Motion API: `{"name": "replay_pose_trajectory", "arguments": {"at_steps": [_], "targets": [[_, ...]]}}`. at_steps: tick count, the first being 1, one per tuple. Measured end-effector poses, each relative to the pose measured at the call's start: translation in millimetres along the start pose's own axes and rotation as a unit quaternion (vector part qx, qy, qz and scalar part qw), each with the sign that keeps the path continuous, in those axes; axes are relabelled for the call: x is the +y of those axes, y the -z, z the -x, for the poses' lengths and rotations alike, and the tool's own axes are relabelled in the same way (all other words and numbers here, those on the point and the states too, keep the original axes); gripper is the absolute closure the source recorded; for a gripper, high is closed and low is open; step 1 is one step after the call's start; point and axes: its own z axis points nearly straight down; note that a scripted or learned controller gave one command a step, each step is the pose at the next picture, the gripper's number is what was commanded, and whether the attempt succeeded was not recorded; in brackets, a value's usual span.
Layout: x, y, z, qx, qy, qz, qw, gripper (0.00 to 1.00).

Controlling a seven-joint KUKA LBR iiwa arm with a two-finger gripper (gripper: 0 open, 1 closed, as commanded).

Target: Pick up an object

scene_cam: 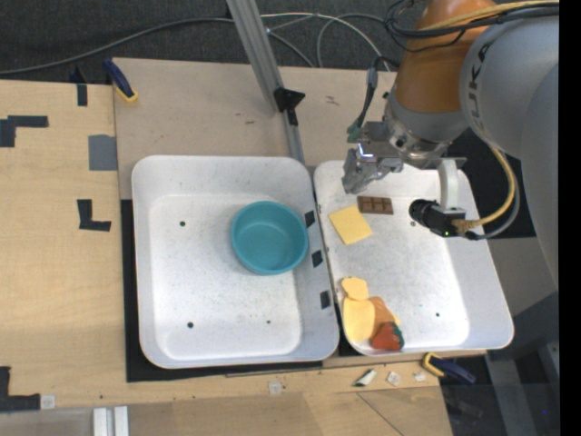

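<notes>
My gripper (pixel 360 178) hangs over the back left corner of the right bin (pixel 454 280), its fingers pointing down with nothing visible between them. Just to its right lies a small brown chocolate-like bar (pixel 375 206). A yellow square slice (pixel 350 225) rests a little in front of the gripper. At the bin's front left sits a pile of toy food (pixel 368 316) in yellow, orange and red. A blue bowl (pixel 268 236) stands in the left bin (pixel 182 271).
A slanted metal pole (pixel 263 62) rises behind the bins. The grey arm with its orange band (pixel 445 44) fills the upper right. A black cable fitting (pixel 436 216) hangs over the right bin. Clamps sit at the bench edges.
</notes>
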Motion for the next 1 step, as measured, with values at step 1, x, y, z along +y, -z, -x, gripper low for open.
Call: {"name": "replay_pose_trajectory", "arguments": {"at_steps": [1], "targets": [[-12.2, -2.2, -48.4, -0.001, 0.000, 0.000, 1.0000, 1.00]]}}
